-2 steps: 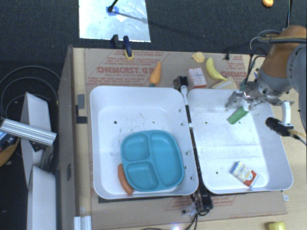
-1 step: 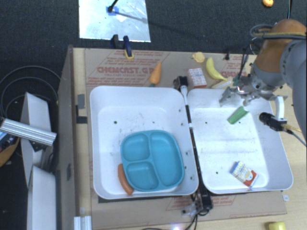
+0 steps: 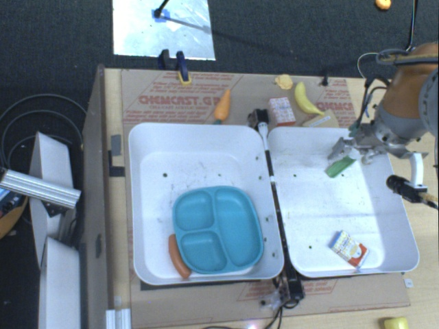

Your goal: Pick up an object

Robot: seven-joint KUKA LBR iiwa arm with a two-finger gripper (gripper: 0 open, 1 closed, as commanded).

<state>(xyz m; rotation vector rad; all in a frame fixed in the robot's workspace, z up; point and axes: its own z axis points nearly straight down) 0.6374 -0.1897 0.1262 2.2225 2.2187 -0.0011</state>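
Camera view: jaws of the grey gripper at the right bin's one o'clock appear closed on a small green block, apparently lifted; carrying it clear remains.

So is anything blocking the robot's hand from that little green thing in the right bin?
Nothing visible does. The gripper hangs right over the green object, near the back of the right bin. The small carton lies well away at the front.
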